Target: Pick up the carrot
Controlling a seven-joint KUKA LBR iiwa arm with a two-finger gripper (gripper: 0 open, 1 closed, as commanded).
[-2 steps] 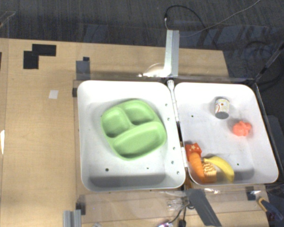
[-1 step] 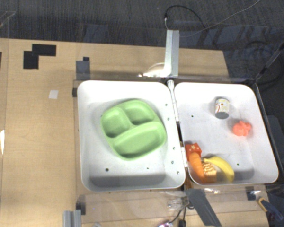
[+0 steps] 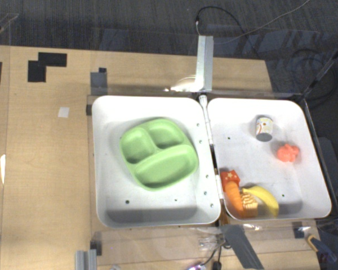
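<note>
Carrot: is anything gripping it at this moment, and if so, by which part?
Nothing holds it. The carrot lies in the right bin, at its near left corner, beside the banana.

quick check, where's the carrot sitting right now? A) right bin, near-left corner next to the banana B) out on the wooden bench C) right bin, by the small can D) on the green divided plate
A: the carrot lies in the near-left corner of the right bin, right beside the banana, well away from the can and the green plate in the left bin.
</note>
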